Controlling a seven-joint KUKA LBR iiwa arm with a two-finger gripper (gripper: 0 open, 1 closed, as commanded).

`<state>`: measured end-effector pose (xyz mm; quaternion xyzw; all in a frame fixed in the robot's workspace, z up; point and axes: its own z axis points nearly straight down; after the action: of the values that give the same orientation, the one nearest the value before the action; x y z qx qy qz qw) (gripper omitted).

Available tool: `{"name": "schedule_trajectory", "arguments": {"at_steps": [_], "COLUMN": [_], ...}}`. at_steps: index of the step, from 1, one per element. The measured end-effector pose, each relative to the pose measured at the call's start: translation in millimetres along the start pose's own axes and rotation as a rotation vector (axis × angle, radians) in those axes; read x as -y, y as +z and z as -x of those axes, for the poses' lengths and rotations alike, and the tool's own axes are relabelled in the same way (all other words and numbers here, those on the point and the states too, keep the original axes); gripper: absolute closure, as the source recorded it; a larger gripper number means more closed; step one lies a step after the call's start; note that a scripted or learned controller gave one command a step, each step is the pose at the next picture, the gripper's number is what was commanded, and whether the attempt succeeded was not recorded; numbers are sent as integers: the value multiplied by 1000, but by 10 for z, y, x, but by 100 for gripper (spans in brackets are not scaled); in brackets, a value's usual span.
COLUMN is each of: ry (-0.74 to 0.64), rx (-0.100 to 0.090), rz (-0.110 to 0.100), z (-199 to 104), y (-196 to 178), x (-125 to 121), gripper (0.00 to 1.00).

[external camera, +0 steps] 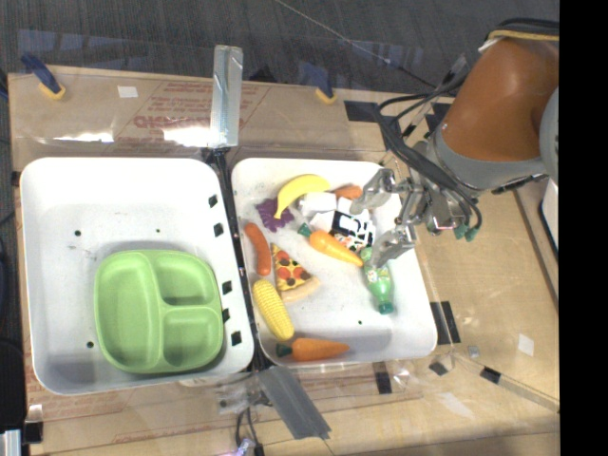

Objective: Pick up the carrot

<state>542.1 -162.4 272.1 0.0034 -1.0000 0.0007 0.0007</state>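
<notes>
The approach step is in hand. The gripper (391, 218) hangs open, holding nothing, over the right bin (410, 323). The carrot (333, 247) lies just left of the gripper; next, descend and straddle it.

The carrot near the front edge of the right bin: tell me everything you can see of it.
The carrot is a small orange toy, smooth and plastic-looking, tapering toward a point at the view's right, its thicker end darker. It lies flat on the floor of the right bin, roughly parallel to the front wall and close against it. Its thick end lies just below the tip of the corn cob; whether they touch is unclear. The gripper is well away.
</notes>
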Motion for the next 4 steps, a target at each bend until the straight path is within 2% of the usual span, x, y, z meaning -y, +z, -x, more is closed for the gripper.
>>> {"name": "schedule_trajectory", "arguments": {"at_steps": [1,2,3,4], "ry": [-86,-479,-347,-354], "rx": [-7,-1,5,8], "rz": [5,4,0,0], "z": [194,172,436,453], "y": [1042,1809,1790,1684], "x": [120,-20,-65,-84], "gripper": [0,0,0,100]}}
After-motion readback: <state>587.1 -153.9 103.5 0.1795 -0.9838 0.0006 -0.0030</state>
